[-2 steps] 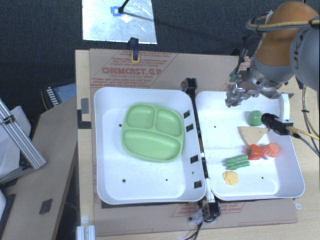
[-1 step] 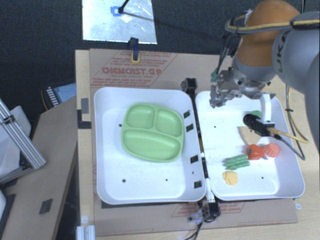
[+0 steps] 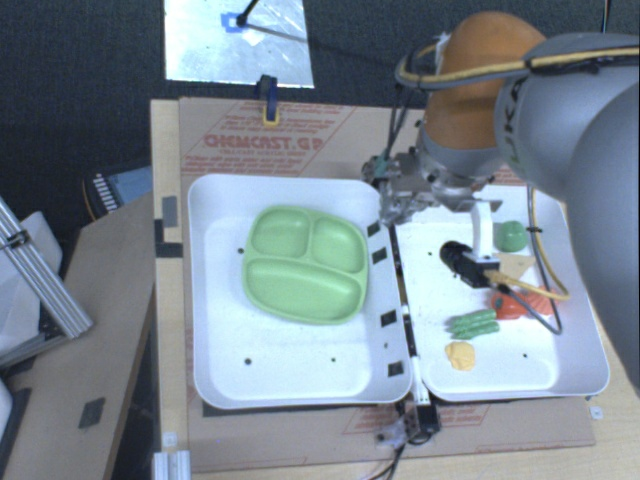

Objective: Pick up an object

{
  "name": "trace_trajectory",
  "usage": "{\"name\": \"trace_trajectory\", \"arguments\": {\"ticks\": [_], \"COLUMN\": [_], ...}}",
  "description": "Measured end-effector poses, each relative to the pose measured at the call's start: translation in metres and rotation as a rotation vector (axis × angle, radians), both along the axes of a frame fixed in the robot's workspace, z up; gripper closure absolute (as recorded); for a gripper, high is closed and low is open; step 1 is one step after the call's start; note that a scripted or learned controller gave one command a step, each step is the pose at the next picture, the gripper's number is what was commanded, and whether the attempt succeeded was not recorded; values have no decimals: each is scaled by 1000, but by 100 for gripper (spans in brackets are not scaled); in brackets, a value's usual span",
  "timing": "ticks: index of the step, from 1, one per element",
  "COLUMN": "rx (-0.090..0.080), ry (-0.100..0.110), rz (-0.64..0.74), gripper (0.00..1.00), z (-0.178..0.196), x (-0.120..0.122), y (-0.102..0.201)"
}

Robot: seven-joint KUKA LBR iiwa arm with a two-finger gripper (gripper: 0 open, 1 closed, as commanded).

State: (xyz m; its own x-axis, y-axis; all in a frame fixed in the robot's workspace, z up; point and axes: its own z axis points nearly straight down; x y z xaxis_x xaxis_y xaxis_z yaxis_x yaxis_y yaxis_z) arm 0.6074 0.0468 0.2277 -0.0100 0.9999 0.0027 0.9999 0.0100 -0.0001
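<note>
Under the white bins (image 3: 215,298) and end effector (image 3: 398,202): brown board (image 3: 265,140), dark floor (image 3: 80,68).

**Left bin open round its edges, right bin crowded**

In the left bin (image 3: 200,298), a green plate (image 3: 305,265) fills the middle. Its near edge, left edge and both near corners are bare.

In the right bin (image 3: 560,373), the arm (image 3: 560,98) hangs over the far left corner. A green block (image 3: 513,236), tan wedge (image 3: 515,266), red piece (image 3: 512,306), green pod (image 3: 472,323) and yellow lump (image 3: 460,354) run down the middle. The near right corner lies bare.
</note>
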Motion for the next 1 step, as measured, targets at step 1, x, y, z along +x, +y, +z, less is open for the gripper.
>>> {"name": "trace_trajectory", "arguments": {"ticks": [1], "rx": [0], "ry": [-1], "rz": [0], "gripper": [100], "z": [8], "x": [-2], "y": [54]}}
